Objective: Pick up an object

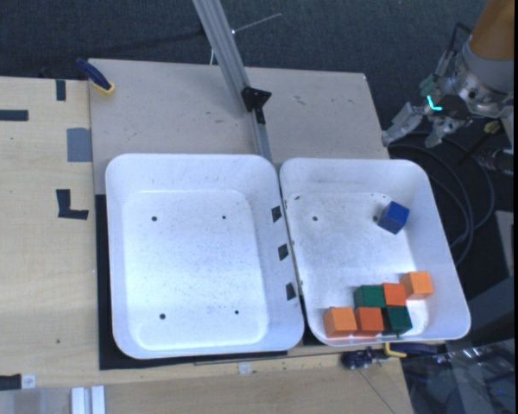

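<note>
The right bin (328,179) holds a blue cube (394,216) near its upper right, alone on the floor. Along the bin's near edge sits a cluster of blocks: orange ones (339,320) (418,283) and dark green ones (369,297) packed together. My gripper (416,126) hangs at the far right, above the bench beyond the right bin's far right corner, with its two fingers spread apart and nothing between them. It is well above and to the right of the blue cube.
The left bin (121,179) lies beside the right one. A slanted metal rail (227,46) runs from the top down to the bins' shared corner. Black cables (475,188) trail right of the bench. A blue and yellow tool (95,74) lies far left.
</note>
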